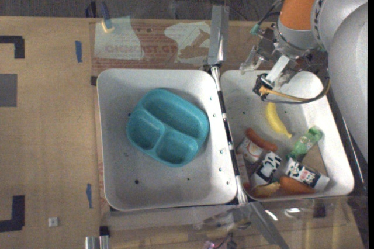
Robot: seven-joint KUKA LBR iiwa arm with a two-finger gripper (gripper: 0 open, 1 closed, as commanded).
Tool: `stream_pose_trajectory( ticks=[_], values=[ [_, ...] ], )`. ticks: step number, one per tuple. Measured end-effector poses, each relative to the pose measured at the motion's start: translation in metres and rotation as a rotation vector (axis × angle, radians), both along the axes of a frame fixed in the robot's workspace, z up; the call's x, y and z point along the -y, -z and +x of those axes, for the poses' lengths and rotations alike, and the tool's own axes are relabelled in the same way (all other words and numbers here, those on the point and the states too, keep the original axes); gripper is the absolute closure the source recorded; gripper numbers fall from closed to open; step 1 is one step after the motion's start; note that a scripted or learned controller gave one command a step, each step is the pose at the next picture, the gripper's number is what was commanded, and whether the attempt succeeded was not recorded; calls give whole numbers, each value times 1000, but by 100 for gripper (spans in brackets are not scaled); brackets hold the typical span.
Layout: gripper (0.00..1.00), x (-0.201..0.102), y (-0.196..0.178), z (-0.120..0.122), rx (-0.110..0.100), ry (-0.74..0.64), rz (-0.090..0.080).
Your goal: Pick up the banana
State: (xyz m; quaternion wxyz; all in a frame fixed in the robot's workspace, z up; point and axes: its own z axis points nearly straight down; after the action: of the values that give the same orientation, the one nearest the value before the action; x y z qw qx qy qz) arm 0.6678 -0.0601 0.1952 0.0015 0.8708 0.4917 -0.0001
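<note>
Banana [279,120] loose on bin [244,103] floor

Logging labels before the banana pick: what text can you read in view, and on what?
Nothing reads clearly.
Pale lettering on the clear sheet beyond the left bin: blurred, unreadable.
Print on the black-and-white carton and the second carton beside it: too small.
Dark letters on the arm: partly cut off, unreadable.

We see the gripper [255,61] over the right bin's [242,100] far end, the banana [278,120] lying nearby on its floor. A teal divided plate [168,126] sits in the left bin [111,142].
</note>
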Motion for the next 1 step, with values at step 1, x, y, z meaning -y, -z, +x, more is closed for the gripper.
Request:
stream_pose_trajectory(
  ticks=[1],
  values=[
    [0, 49, 66, -46, -4, 23, 3]
  ],
)
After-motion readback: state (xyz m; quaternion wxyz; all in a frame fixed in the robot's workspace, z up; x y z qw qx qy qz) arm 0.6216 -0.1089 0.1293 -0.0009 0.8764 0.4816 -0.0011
